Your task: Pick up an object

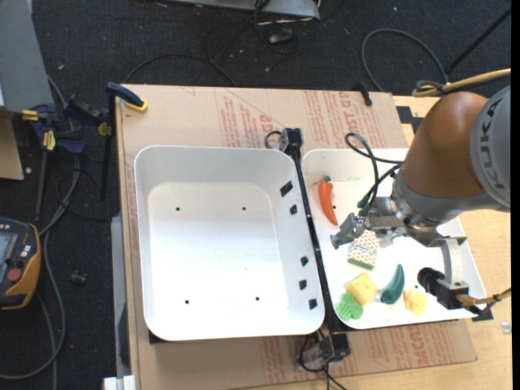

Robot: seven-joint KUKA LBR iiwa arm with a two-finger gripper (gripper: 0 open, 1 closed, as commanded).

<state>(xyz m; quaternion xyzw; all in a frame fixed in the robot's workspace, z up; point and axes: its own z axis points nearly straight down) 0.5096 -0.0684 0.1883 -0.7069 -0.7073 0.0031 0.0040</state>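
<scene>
The tool (355, 231) hangs low over the right bin (341, 162), its grey fingers just above and touching the upper edge of a small patterned block (363, 253); whether they are apart or together cannot be told, and nothing shows between them. The block lies tilted, its long axis running from upper left to lower right. Up and to the left, an orange carrot-like piece (327, 201) lies with its long axis near vertical, green end toward the far rim. Below the block sit a yellow piece (361, 288), a green ridged piece (349, 305), a teal curved piece (393, 285) leaning upward to the right, and another yellow piece (414, 301). The left bin (146, 218) lies beside it on the desk (211, 112).
</scene>
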